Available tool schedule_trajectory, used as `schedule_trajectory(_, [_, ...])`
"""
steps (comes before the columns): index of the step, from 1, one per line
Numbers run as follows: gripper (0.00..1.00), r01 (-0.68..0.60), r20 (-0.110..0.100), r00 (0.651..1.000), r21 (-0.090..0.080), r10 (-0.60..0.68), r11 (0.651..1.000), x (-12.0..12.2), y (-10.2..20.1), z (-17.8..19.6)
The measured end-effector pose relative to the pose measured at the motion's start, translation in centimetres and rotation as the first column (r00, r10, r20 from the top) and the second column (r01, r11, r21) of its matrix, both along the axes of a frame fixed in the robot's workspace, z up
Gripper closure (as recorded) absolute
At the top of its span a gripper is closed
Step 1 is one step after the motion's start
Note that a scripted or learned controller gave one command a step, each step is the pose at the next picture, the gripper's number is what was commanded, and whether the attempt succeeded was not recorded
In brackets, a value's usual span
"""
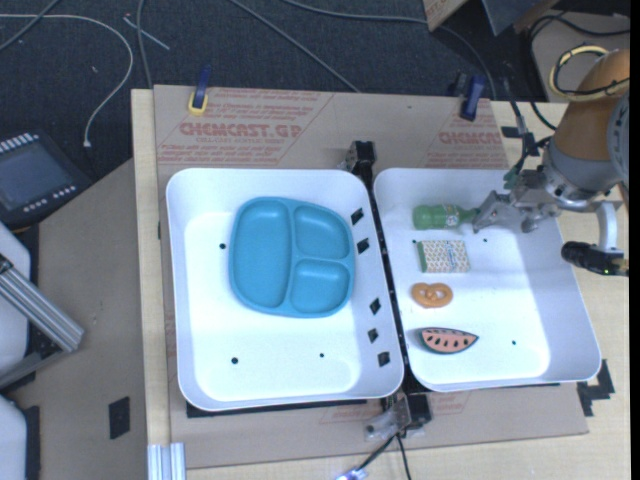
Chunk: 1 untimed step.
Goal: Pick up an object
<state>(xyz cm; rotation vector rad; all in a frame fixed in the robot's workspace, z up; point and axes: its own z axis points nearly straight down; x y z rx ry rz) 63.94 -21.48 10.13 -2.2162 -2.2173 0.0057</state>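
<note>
The right bin (pixel 540 308) holds a green object (pixel 436 216) at its far left, a patterned square packet (pixel 443 256) below it, a pretzel (pixel 432 294) and a watermelon slice (pixel 448 341) nearer the front. My gripper (pixel 505 211) hangs over the far part of this bin, just right of the green object, with its fingers spread apart and nothing between them. The arm comes in from the right.
The left bin (pixel 200 298) holds a blue divided plate (pixel 292 257). Black clips line the divider between the two bins. Cables lie on the dark floor behind the bench, and blue clamps hold the cardboard at the back edge.
</note>
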Motion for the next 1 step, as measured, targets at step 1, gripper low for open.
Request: schedule_trajectory(1, [1.00,-0.001,0.010,1.000,-0.002,0.001,1.000,0.28,-0.03,1.66])
